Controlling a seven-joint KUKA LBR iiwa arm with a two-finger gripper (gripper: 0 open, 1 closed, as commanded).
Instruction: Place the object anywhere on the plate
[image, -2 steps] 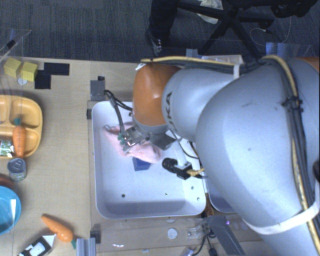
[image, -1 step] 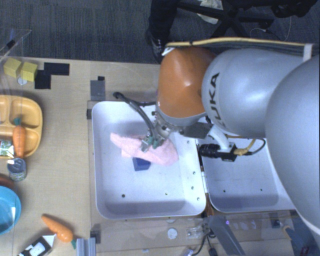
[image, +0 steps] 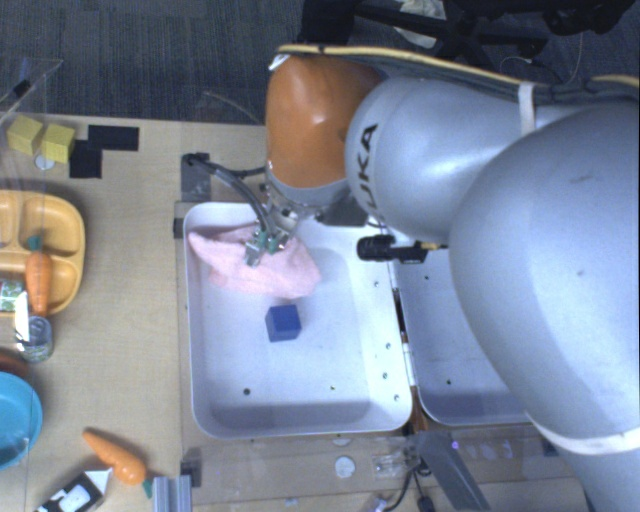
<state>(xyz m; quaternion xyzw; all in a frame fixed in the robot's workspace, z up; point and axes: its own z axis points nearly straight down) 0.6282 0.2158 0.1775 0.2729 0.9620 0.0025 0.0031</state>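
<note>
A tan worktop (image: 120, 400) ran below a strip of dark carpet, carrying two shallow white bins side by side. The large grey arm (image: 520, 260) reached in from the right, its orange band (image: 312, 120) hanging above the far end of the left bin (image: 300, 400).

In the camera view, the end effector (image: 262, 243) sat low over a pink plate (image: 262, 268) lying in the far part of the left bin, touching or just above its surface. Whether it was apart or together could not be told, since the wrist and cabling hid it from above. A small blue cube (image: 283, 322), probably the object meant for the plate, rested on the bin floor just beside the plate's near edge, apart from the end effector. Judged from that, the placing was not yet done.

Off to the left, clutter stood outside the bins: a yellow divided tray (image: 55, 235) with a carrot (image: 38, 280) across it, a blue bowl (image: 15, 420) at the edge, a second carrot (image: 118, 458) near the front, and yellow blocks (image: 40, 140) at the back. These seemed set aside as spare props.
</note>
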